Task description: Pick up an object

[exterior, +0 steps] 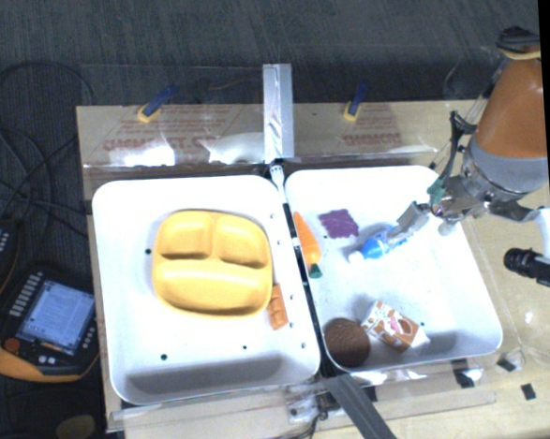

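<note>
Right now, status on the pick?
Tool low over the right bin, near its far right side. Blue bottle lies just off its tip, grasp unconfirmed. Purple piece and carrot lie beyond it.

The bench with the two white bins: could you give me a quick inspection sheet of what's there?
Surface: bench with left bin and right bin.
Job's things: yellow tray and orange piece in left bin; carrot, purple piece, blue bottle, brown ball, small carton in right bin.
Clutter: clips on plastic sheet.
Tool: beside blue bottle; grip unclear.
Cables: black cables on floor.
Surroundings: handheld pendant on floor.
</note>
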Tool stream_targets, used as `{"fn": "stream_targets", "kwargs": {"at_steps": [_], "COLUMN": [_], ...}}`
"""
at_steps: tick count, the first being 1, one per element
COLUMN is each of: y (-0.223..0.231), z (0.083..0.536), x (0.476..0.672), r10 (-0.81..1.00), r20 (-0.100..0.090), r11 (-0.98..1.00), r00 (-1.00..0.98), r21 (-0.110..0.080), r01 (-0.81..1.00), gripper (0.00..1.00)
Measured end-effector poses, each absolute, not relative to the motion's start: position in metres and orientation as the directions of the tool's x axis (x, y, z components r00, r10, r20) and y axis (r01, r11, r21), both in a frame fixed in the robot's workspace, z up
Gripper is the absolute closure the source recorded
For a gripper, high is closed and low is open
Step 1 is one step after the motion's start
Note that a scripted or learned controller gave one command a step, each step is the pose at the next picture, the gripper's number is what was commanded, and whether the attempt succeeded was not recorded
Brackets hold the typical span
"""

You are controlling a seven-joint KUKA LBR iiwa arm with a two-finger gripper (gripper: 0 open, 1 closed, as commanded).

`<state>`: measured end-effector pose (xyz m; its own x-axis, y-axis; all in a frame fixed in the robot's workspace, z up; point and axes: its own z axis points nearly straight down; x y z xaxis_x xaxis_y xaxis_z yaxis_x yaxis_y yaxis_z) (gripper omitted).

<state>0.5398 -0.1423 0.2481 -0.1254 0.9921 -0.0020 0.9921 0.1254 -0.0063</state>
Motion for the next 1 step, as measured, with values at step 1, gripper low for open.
{"fn": "stream_targets", "kwargs": {"at_steps": [1], "y": [-0.1239], "z": [0.0876], "x": [0.5720], "r10": [0.900], "r20": [-0.005], "r11": [0.436], "r00": [-0.436], "r21": [0.004], "r01": [0.900], "gripper": [0.00]}}
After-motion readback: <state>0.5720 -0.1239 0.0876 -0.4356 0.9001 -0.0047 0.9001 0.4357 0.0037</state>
